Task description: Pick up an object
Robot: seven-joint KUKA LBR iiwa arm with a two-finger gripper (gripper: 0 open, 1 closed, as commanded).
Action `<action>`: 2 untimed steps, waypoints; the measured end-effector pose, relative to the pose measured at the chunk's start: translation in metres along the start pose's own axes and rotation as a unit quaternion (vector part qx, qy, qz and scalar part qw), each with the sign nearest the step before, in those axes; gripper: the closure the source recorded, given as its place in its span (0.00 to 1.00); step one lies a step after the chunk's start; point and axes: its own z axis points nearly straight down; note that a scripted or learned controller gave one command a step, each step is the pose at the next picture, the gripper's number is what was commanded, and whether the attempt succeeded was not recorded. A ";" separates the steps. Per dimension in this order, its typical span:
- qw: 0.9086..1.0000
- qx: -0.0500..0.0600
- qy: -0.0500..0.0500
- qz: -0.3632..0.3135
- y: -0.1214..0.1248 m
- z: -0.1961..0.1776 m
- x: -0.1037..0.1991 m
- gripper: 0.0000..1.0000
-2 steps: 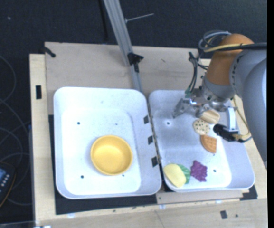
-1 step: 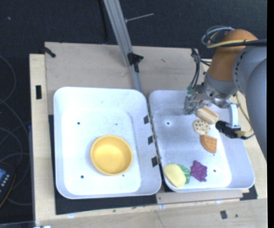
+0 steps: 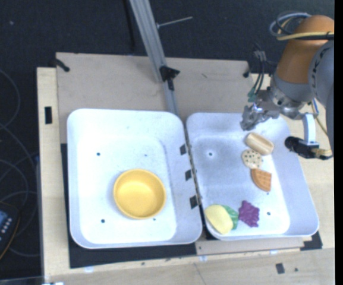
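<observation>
Whether the jaws stood wide or narrow could not be told from the camera view: the gripper (image 3: 249,119) was small, dark and blurred, hanging over the far edge of the right bin (image 3: 219,136), near its far right corner. Nothing could be made out between them, so by that showing the pick was not yet made.

The likeliest thing to be taken was the bread roll (image 3: 259,143), lying just in front of the gripper, close to the bin's right wall. Next to it, toward the near edge, lay a spotted cookie (image 3: 251,158), and beyond that an orange wedge (image 3: 262,179). At the near edge sat a purple grape bunch (image 3: 249,213) and, beside it toward the near left corner, a yellow piece with green under it (image 3: 220,218).

In the left bin (image 3: 88,129) a yellow bowl (image 3: 139,193) sat toward the near edge, well apart from the arm.

As a judgement, the whole of the task remained: descent, closing on a thing, and lifting it off the bin floor.
</observation>
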 end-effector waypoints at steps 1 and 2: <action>1.000 0.001 0.000 -0.002 0.002 -0.045 0.001 1.00; 1.000 -0.001 0.000 -0.003 0.012 -0.105 -0.001 1.00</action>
